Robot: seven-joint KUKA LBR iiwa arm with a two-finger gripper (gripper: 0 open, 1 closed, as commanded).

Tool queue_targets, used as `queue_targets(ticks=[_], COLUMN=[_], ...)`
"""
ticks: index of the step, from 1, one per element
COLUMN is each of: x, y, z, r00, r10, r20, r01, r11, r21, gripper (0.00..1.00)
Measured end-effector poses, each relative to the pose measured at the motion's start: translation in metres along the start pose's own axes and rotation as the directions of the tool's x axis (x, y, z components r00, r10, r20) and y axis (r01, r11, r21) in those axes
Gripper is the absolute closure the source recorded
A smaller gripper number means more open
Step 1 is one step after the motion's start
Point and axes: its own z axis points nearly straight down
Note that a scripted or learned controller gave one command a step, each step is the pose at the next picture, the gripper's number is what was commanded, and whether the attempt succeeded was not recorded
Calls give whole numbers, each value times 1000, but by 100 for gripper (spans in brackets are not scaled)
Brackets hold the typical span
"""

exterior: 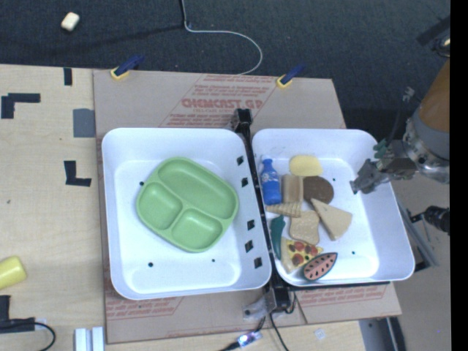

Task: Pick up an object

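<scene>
The tool (363, 181) hangs over the right bin's (380, 258) edge; its jaw state cannot be told. The nearest wedge (335, 220), beside and below it, looks light and rigid; grip its flat sides.

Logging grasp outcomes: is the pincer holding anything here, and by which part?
Nothing is held. The pincer hovers over the right bin's right side, apart from the toy food pile.

Off-task stuff: two blue-and-yellow clamps (128, 66) (290, 74) pinning the cardboard sheet (219, 97) at 12 o'clock, a white cable (219, 31) looping over the dark floor, a small cream cube (69, 21) at 10, and a yellow thing (11, 272) on the bench (44, 218) at 8.
</scene>
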Motion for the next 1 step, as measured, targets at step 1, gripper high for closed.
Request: queue_targets(ticks=[1], x=[0], y=[0], z=[-9], r00=[1000], r10=[-1], r20=[0], r01=[1], r11=[1000], r21=[1], gripper=[100])
